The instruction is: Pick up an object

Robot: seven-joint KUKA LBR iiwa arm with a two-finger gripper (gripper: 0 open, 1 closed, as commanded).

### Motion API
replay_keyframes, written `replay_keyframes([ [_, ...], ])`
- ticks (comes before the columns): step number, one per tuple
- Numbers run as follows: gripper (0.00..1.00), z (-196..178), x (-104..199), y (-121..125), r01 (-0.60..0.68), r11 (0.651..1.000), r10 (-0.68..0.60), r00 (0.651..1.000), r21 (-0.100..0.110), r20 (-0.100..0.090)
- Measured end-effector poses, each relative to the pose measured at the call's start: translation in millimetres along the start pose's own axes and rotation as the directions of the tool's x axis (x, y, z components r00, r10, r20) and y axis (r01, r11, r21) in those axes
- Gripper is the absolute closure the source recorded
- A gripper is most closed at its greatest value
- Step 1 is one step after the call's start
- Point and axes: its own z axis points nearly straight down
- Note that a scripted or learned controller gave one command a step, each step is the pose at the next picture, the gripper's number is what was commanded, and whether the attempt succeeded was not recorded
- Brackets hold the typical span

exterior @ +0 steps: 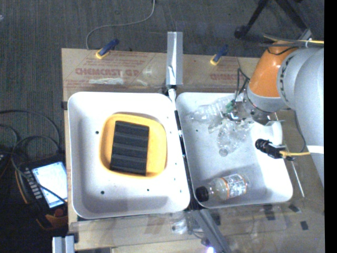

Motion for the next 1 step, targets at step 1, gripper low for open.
replay_keyframes([
  [1, 0.0, -0.4, 15.5, 11.3, 0.063, 0.998, -0.063, 0.998, -0.001, 0.01],
])
